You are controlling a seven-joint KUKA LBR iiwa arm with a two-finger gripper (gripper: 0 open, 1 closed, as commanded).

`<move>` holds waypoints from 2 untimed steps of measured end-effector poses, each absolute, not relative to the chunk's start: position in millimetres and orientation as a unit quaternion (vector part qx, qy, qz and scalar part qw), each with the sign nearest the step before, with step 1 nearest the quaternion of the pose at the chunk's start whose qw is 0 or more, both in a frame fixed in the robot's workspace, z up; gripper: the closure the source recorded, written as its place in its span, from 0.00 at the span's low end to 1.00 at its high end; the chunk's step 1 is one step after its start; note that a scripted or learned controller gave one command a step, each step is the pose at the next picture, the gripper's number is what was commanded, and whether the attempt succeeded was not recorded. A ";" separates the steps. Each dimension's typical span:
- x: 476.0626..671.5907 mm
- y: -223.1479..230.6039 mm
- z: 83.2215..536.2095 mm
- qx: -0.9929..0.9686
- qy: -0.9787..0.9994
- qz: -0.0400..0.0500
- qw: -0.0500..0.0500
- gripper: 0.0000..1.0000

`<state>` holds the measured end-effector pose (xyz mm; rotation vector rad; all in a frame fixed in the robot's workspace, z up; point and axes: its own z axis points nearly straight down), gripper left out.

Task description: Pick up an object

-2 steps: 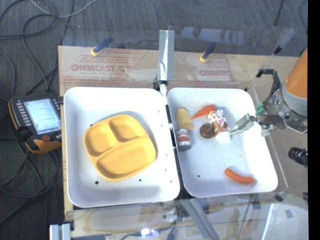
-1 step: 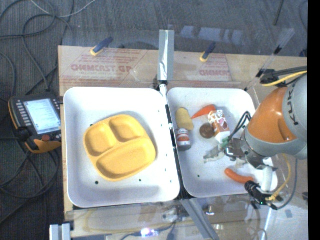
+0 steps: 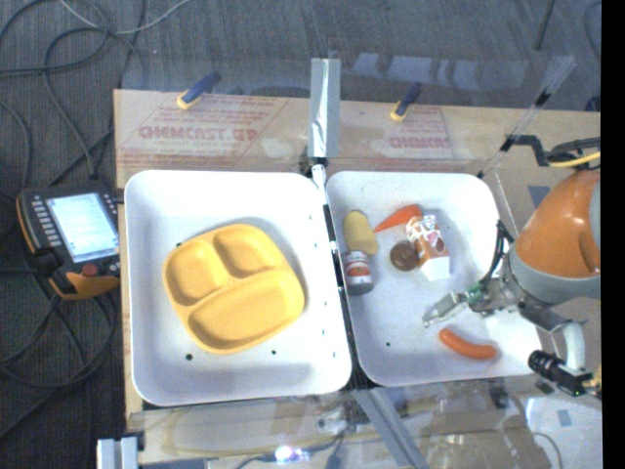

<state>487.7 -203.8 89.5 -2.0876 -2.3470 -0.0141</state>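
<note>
My gripper (image 3: 441, 310), fingers apart and holding nothing, hangs lower right over the sausage (image 3: 468, 345): light, smooth, probably slippery, so I'd pinch mid-length.

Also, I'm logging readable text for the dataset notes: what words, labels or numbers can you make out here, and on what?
"CHEMCAST" on the brown board behind the left bin; the letters after it are blurred.
Red print on the board behind the right bin: too blurred.
Small can's label: too small.
Pendant screen: unreadable.
</note>
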 end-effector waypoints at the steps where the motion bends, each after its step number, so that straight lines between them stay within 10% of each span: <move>1: 599.9 -199.6 89.4 -0.632 -0.775 -0.003 -0.006 0.00; 2: 600.1 -199.4 99.5 -0.632 -0.775 -0.003 -0.006 1.00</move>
